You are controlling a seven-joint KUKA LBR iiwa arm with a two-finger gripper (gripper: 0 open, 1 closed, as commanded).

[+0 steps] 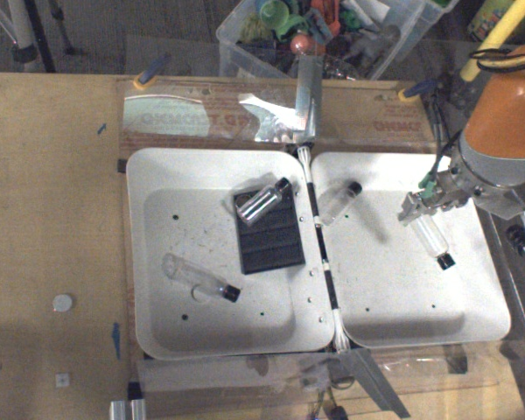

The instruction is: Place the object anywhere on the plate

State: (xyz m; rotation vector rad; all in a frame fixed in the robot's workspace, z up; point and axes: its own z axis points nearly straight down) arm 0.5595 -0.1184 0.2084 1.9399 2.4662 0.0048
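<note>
The plate (271,239) is a dark ribbed rectangle in the left bin (149,234), with a clear bottle (262,201) lying across its top edge. My gripper (417,210) hangs over the right bin (472,313), in its upper right part. It is shut on the upper end of a clear bottle with a black cap (432,238), which slants down to the right, cap end lowest. The plate lies well to the left of the gripper, across the divider between the bins.
Another clear bottle (201,280) lies in the left bin's lower left. A further bottle (337,199) rests in the right bin near the divider. A metal bracket (308,94) and a tub of toys (332,16) stand behind the bins.
</note>
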